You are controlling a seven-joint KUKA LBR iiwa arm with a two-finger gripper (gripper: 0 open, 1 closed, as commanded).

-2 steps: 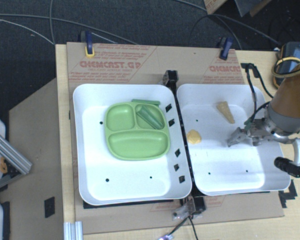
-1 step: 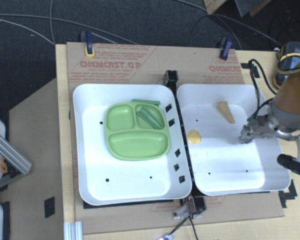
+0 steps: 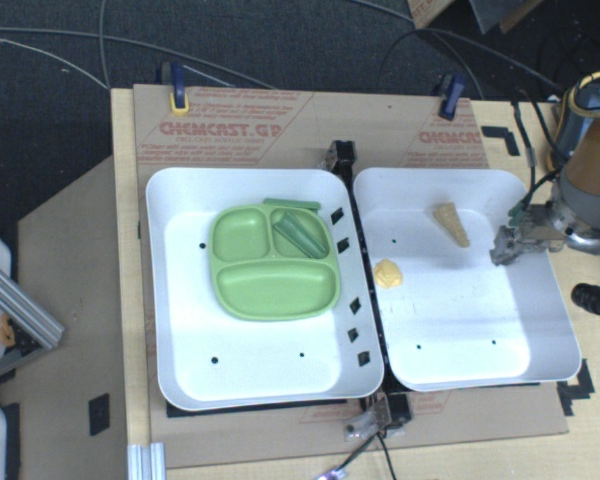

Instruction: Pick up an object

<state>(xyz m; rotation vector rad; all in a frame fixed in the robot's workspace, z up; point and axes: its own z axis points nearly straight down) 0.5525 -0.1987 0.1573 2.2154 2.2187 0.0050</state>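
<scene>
A KUKA arm's gripper (image 3: 507, 246) hangs at the right edge of the right-hand white bin (image 3: 540, 353), the fingers too small and blurred to tell whether they stand open or closed; nothing shows between them. Two candidates lie in that bin: a tan wedge-shaped piece (image 3: 451, 223) near the upper middle of the floor, and a small yellow lump (image 3: 387, 274) close to the left wall. In the left bin (image 3: 180, 368) sits a green divided plate (image 3: 274, 263) with a green utensil-like piece (image 3: 301, 234) in its upper right compartment. The gripper is well apart from both loose items, so a descent from here would likely meet bare floor. The yellow lump, so near the wall, could leave a finger too little room, and the narrow wedge could twist out of a misaligned pinch.
</scene>
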